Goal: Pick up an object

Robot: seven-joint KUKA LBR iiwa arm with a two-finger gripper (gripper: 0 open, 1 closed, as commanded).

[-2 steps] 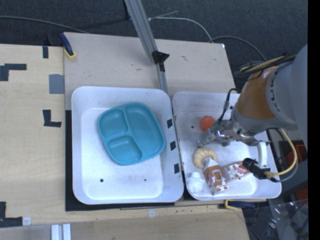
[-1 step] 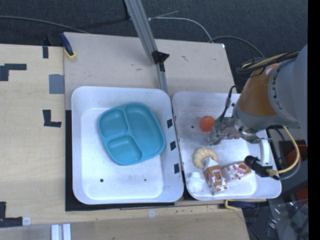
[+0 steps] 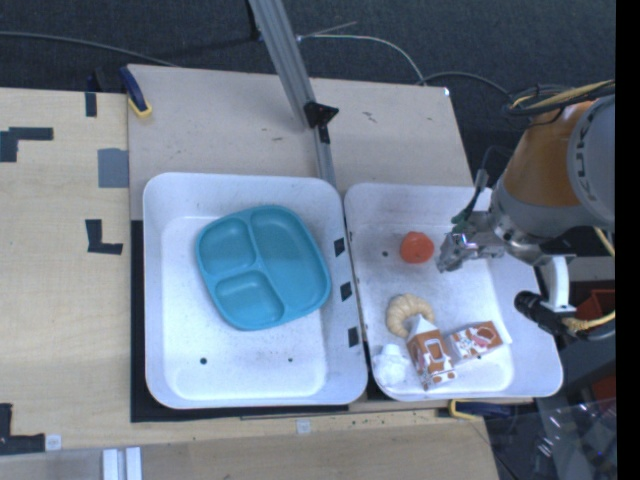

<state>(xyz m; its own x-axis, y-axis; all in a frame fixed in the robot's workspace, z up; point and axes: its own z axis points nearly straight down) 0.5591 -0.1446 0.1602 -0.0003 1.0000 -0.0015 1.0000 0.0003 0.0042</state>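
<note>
The arm reaches in from the right, wrist angled down over the right bin. The tool hangs just right of the tomato; grip state cannot be told.

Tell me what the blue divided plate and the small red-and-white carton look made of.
Blue divided plate: likely moulded plastic, uniform colour with a soft sheen and rounded compartment ridges. Red-and-white carton: probably printed paperboard, with flat faces, folded edges and printed graphics; it may be a toy replica, and the view is too coarse to settle that.
</note>
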